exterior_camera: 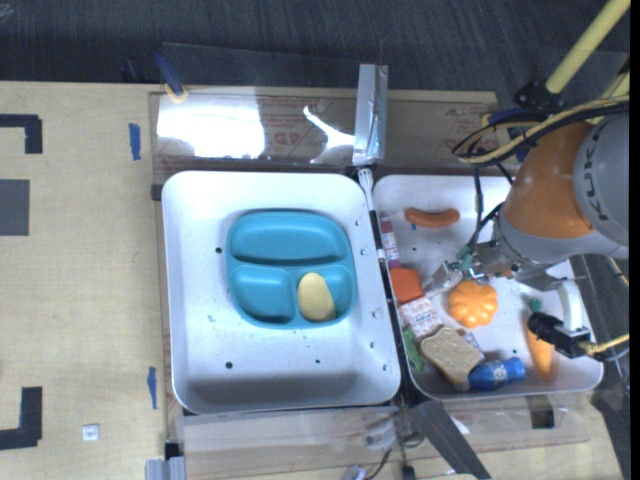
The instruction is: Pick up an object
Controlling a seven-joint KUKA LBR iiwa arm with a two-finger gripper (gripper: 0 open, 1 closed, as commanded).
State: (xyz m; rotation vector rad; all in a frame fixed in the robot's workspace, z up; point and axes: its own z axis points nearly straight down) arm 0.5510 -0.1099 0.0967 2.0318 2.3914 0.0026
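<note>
My gripper hangs low over the right bin, just above a small orange pumpkin. Around it lie a sausage at the back, an orange block and a printed packet on the left, a slice of brown bread, a blue object at the front, and an orange carrot on the right. Nothing can be made out between the gripper's tips.
The left bin holds a blue compartment tray with a yellow, egg-shaped object in its front right section. A narrow wall separates the two bins. My grey and orange arm covers the right bin's back right corner.
</note>
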